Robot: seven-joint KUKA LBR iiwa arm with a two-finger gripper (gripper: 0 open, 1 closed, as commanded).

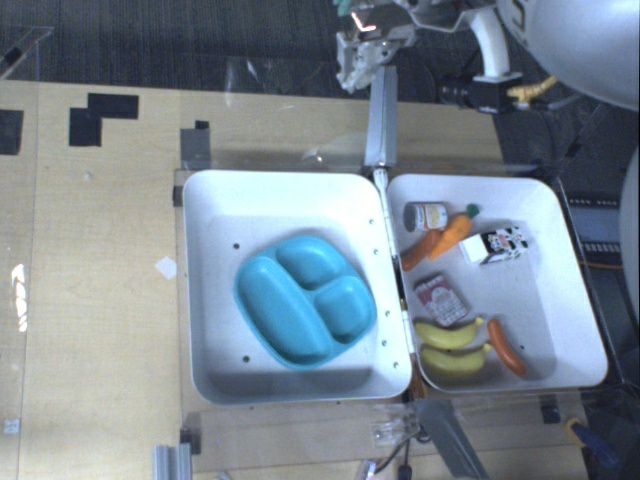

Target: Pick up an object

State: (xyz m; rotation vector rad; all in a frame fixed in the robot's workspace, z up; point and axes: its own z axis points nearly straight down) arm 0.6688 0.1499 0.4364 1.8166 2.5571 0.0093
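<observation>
Grey arm with orange band reaching in from the view's right, high at the far edge of the pale wooden table (90, 298). Tool (360, 56) hanging well above and beyond both bins, near the metal post at their shared far corner. Open or closed: cannot tell from this angle. Nothing seen in its grasp.

In the shallow white bin on the view's left (215, 268): a turquoise plastic plate with three compartments (305, 298), lying flat, slightly turned, near the middle.

In the shallow white bin on the view's right (560, 298), well apart from the tool, all the loose things:
- small jar with yellow label (428, 215), on its side at the far corner by the divider;
- orange toy carrot (440, 240), slanted just beside the jar;
- small white carton with black patches (497, 245), near the carrot's tip;
- flat red-and-white packet (440, 298), toward the middle;
- two yellow toy bananas (452, 348), side by side at the near wall;
- orange-red toy sausage (505, 348), just beside the bananas.
</observation>
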